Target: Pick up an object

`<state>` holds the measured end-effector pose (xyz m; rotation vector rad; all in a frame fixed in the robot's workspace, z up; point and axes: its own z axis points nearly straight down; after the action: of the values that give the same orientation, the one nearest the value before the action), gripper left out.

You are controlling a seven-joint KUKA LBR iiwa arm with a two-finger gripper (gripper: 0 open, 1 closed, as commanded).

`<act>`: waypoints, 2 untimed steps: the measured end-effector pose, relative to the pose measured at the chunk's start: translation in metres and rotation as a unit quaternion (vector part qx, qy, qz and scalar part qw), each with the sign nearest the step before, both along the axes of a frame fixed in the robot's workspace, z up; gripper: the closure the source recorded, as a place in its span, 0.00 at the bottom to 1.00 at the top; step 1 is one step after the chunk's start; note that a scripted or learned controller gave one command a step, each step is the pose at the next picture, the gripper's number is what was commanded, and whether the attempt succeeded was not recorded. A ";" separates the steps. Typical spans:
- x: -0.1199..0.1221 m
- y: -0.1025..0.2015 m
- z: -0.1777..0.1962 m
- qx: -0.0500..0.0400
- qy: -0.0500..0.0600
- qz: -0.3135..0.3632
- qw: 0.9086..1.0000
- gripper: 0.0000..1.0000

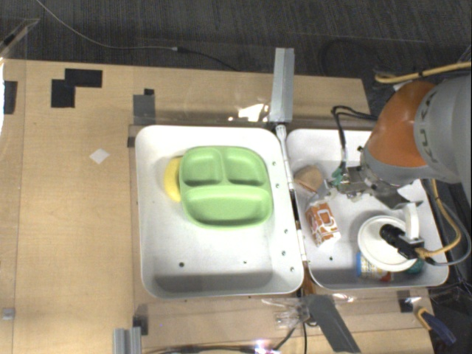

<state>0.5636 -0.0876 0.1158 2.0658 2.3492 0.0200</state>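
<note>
here, end effector (346,181) low in rt bin (324,268), beside tan lump (310,177) & orange packet (322,223); grip state can't tell.

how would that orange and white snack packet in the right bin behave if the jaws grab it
The snack packet looks like thin printed wrapper, so probably light and crinkly. It lies flat on the bin floor, so it may slide or buckle rather than lift cleanly.
</note>
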 end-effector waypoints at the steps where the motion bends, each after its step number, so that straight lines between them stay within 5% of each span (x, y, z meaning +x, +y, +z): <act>1: -0.028 0.031 0.070 -0.001 0.006 0.064 0.998 0.00; 2: 0.022 -0.003 0.028 -0.003 0.006 0.149 0.989 0.00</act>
<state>0.5857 -0.0906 0.1435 1.6976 2.6373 0.0035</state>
